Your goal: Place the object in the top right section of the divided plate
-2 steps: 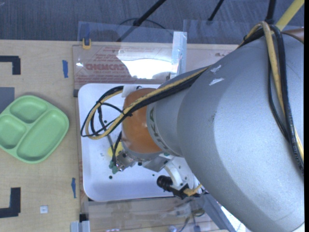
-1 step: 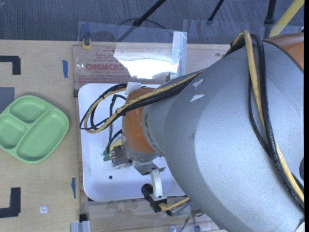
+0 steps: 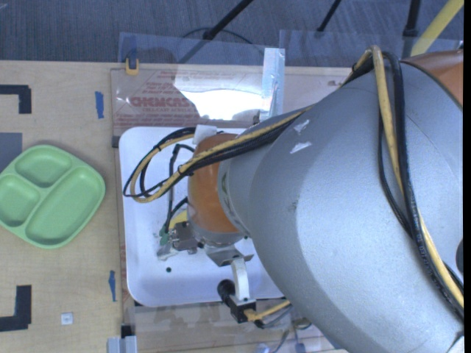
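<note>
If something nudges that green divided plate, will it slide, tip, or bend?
The green divided plate looks like rigid moulded plastic, so probably stiff and light. It lies flat and low on the smooth wooden bench, so it would likely slide rather than tip.

The big grey arm (image 3: 353,197) reaches in from the right, bent steeply downward, its orange band (image 3: 210,190) above the wrist and yellow-black cables (image 3: 158,171) looping off to the left side.
</note>
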You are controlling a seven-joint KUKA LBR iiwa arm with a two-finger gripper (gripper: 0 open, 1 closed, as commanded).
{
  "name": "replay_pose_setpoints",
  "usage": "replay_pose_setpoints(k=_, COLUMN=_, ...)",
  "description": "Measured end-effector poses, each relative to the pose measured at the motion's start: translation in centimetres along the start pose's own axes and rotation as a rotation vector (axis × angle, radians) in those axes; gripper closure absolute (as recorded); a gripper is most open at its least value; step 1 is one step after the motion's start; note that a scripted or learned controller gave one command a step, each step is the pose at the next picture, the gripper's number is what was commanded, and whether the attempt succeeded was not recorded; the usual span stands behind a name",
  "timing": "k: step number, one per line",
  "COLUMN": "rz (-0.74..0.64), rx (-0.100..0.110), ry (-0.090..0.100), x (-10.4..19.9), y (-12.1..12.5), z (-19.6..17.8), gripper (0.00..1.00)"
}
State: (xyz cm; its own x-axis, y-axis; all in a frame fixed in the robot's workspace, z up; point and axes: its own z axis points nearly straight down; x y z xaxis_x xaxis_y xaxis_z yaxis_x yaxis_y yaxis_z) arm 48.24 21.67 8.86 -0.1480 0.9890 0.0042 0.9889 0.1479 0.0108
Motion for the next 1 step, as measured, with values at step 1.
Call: replay_pose_setpoints(k=1, rz=-0.002, rx=0.001, ry=0.0, x=0.09, y=0.05, z=-0.85, gripper=1.0)
